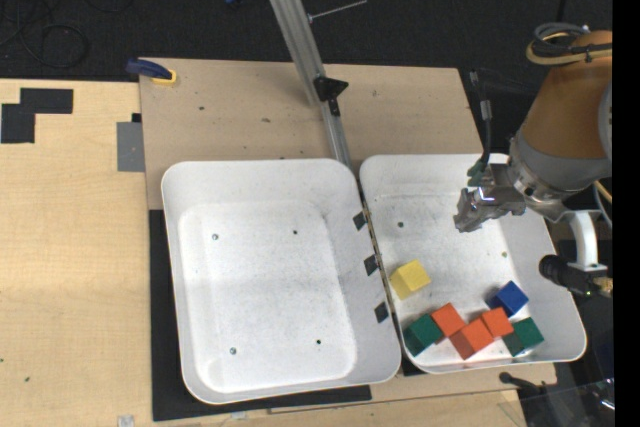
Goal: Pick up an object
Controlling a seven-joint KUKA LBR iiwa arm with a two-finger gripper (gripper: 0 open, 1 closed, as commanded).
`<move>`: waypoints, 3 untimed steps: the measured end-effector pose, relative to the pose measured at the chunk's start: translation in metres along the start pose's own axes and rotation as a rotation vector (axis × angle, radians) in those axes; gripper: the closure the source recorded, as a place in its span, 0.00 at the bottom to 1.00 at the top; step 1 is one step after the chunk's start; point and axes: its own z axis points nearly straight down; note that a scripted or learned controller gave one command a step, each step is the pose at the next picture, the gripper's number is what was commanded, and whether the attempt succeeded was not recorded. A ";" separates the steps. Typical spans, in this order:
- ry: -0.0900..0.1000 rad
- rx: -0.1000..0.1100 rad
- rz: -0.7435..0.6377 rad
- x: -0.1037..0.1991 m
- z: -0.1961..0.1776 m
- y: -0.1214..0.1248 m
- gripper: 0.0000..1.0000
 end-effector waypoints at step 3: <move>0.001 0.000 0.000 0.142 0.010 0.053 1.00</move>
